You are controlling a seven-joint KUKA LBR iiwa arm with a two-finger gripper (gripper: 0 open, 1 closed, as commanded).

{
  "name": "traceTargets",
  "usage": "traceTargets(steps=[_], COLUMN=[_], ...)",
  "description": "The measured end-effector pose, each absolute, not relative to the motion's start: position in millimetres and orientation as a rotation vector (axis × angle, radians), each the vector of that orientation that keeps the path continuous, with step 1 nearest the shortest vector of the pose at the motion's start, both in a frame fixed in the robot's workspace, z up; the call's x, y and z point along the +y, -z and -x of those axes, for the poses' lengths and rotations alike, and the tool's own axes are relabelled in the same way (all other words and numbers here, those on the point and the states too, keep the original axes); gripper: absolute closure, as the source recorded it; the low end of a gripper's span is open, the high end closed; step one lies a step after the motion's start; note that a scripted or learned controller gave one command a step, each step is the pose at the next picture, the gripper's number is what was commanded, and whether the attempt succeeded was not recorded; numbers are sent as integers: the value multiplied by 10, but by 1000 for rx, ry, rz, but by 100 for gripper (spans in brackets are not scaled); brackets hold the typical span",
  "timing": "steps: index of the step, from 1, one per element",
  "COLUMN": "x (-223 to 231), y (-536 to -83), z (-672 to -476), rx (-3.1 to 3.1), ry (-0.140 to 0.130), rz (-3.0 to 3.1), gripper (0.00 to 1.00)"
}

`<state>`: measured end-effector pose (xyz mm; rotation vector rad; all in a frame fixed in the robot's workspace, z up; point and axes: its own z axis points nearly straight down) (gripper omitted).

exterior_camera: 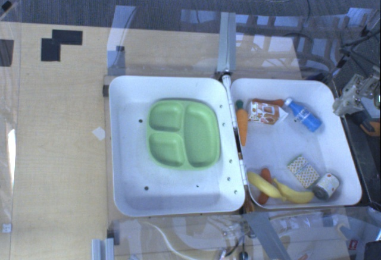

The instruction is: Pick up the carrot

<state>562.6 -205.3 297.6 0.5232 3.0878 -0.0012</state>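
Note:
The carrot point(241, 126) is orange with a green top. It lies lengthwise against the left wall of the right bin point(333, 134), green end toward the back. A pale metallic piece that looks like my gripper point(355, 97) sits at the view's right edge, just outside the right bin's far right corner. It is well away from the carrot, with the whole width of the bin between them.
The right bin also holds a snack packet point(265, 112), a blue bottle point(303, 115), a patterned box point(303, 170), a small can point(326, 185), bananas point(278, 188) and a small red piece point(266, 174). A green divided plate point(182, 134) lies in the left bin point(128, 152).

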Motion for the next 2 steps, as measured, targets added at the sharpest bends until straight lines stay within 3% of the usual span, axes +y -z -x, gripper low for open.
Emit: traceTargets(steps=[1, 2], x=[-1844, -2037], y=[-3887, -2969], z=[-5484, -5735], rx=[3089, 3129], ry=[1, 2], rz=[-492, -143], gripper=[100, 100])
